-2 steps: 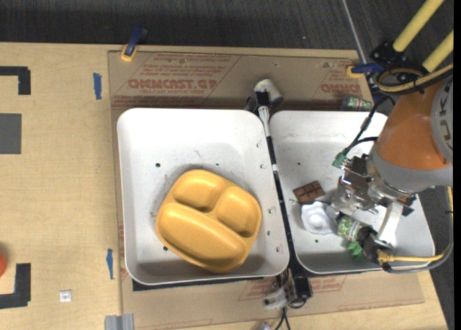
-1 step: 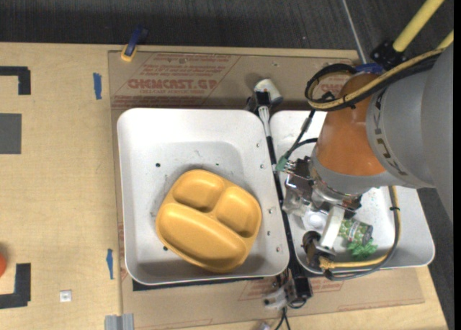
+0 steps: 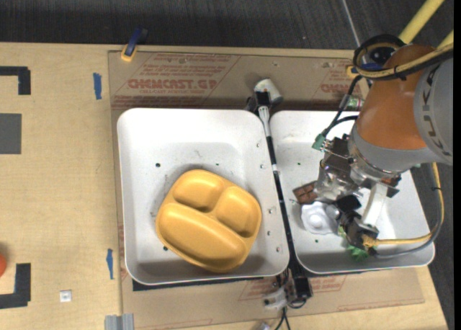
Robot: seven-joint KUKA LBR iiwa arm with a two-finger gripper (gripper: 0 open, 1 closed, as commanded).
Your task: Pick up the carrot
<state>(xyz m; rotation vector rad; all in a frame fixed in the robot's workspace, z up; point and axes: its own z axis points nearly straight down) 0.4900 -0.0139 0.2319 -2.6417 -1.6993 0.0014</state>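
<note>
My gripper point(image 3: 326, 190) reaches down into the right bin point(image 3: 403, 260), low over its floor near the middle. The grey wrist and orange band above hide much of it. A small green leafy bit point(image 3: 356, 252) lies by the bin's front wall, below the gripper; it may be the carrot's top, but no orange body is visible beside it. Just left of the gripper lies a small brown piece point(image 3: 303, 193). A white rounded object point(image 3: 315, 219) rests below and left of the gripper, close to it.
A large yellow loaf-shaped object point(image 3: 209, 219) fills much of the left bin point(image 3: 137, 141). A black ridge point(image 3: 274, 170) divides the two bins. The arm covers the right bin's back right part.
</note>
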